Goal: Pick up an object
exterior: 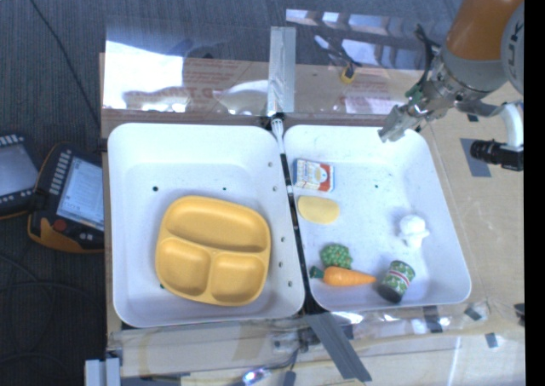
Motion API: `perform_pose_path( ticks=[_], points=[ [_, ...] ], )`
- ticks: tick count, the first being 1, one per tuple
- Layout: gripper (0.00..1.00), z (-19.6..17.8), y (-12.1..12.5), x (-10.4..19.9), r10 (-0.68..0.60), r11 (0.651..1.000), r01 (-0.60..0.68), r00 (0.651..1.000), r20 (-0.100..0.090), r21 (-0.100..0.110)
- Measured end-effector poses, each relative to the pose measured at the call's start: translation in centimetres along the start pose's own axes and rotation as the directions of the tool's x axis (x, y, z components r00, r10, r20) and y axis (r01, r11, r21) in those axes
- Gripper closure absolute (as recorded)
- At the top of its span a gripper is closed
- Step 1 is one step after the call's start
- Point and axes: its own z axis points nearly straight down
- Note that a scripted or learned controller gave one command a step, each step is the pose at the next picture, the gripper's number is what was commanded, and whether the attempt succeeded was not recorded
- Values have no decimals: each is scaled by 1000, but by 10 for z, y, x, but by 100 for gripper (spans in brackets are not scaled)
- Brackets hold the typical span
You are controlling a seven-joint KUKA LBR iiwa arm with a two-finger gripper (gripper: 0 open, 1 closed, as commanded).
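Two white bins sit side by side. The left bin (128,205) holds a yellow divided tray (213,248). The right bin (443,231) holds a carrot (347,276), green broccoli (335,255), a small can (395,279) and a carton (312,175). The gripper (400,124) hovers above its far rim.

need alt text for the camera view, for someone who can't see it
The gripper hovers over the right bin's far rim, holding nothing. That bin contains a carton, yellow disc, broccoli, carrot, can and white piece; the left bin holds a yellow tray.
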Motion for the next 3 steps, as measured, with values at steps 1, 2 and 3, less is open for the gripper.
perform_pose_path(
  ticks=[1, 2, 3],
  points=[
    [100, -127, 23, 10, -276, 961, 276, 961, 3, 0],
    [100, -75, 41, 63, -364, 931, 364, 931, -1, 0],
    [100, 36, 45, 104, -147, 989, 147, 989, -2, 2]
  ],
)
